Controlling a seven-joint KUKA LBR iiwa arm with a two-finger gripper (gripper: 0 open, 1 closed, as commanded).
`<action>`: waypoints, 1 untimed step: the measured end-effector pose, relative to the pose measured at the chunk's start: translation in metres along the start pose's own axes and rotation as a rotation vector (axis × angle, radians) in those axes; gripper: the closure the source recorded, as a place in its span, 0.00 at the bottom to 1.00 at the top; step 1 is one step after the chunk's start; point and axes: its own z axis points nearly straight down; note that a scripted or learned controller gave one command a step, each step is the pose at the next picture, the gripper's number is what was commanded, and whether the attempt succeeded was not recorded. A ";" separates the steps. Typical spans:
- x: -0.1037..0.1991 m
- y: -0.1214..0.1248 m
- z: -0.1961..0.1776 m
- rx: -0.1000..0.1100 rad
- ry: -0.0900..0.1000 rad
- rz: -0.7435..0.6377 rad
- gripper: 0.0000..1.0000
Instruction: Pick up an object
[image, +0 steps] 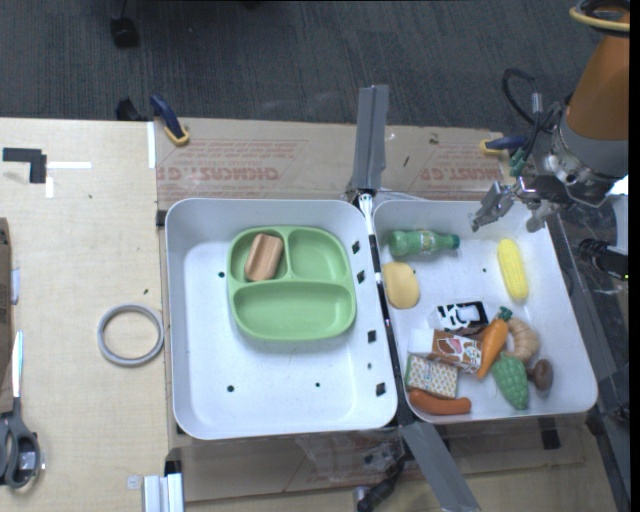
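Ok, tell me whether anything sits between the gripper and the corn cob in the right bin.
Nothing visible does. The gripper hangs above the right bin's far right corner, and the corn cob lies just below it, with bare white floor between; the green bottle lies off to the left.

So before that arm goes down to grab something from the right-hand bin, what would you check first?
1. Gripper above the right bin: ok, it hangs over the bin's far right corner.
2. Fingers holding nothing: ok, nothing between them.
3. An easy target nearby: ok, the corn cob lies alone, apart from the rest.
4. Green bottle reachable: ok, lying on its side with free space around it.
5. Near-corner pile safe to grab from: not ok, carrot, packets and other toys crowd together.
6. Gripper lined up over a target: not ok, it sits off beside the corn.
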 end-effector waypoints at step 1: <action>-0.059 0.044 0.066 -0.002 -0.001 0.042 0.00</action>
